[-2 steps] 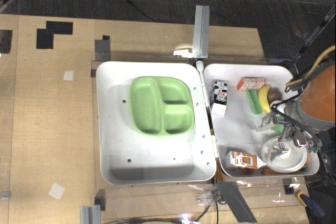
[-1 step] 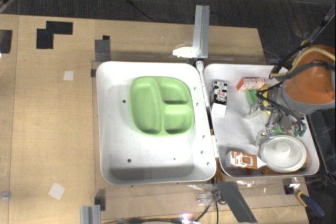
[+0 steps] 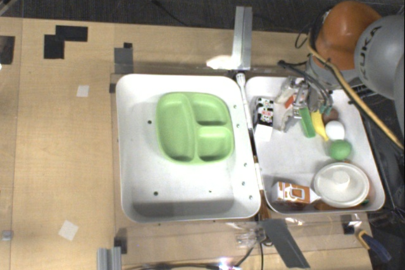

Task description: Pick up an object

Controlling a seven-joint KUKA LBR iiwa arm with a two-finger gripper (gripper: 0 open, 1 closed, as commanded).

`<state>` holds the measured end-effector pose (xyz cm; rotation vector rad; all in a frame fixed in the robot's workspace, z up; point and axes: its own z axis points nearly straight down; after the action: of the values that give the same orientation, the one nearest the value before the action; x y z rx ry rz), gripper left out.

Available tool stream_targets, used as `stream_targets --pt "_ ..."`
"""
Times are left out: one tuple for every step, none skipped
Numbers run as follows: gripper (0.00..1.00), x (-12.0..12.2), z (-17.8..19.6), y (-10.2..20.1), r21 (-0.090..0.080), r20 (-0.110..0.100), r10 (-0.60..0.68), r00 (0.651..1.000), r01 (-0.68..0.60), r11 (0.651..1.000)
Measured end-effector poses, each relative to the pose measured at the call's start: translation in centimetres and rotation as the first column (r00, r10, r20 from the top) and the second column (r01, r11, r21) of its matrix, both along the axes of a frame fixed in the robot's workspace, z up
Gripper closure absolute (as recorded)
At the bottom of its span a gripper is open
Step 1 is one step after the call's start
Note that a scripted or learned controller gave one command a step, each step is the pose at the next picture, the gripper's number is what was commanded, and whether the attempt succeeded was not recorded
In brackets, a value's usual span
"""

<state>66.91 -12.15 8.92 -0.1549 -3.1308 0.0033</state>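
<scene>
A single fixed camera sits above the table (image 3: 57, 155) and looks down at a slant, far enough off to take in both white bins, the left bin (image 3: 136, 199) and the right bin (image 3: 278, 155). The arm (image 3: 373, 54) enters from the frame's right side.

The green divided plate (image 3: 193, 127) looks like smooth matt plastic, the two bins (image 3: 136, 193) glossy white plastic, the bench (image 3: 57, 155) pale wood.

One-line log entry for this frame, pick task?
stage: reaching | gripper: low in right bin, far end, fingers unclear | nearest: green stick | left bin: green divided tray
</scene>
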Motion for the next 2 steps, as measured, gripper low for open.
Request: stream_targets --pt "0.0 -6.0 0.0 -1.7 0.0 0.019 -0.008 1.0 0.008 1.0" --pt "1.0 -5.4 1.2 -1.6 -0.003 0.036 -0.003 0.999 0.003 1.0"
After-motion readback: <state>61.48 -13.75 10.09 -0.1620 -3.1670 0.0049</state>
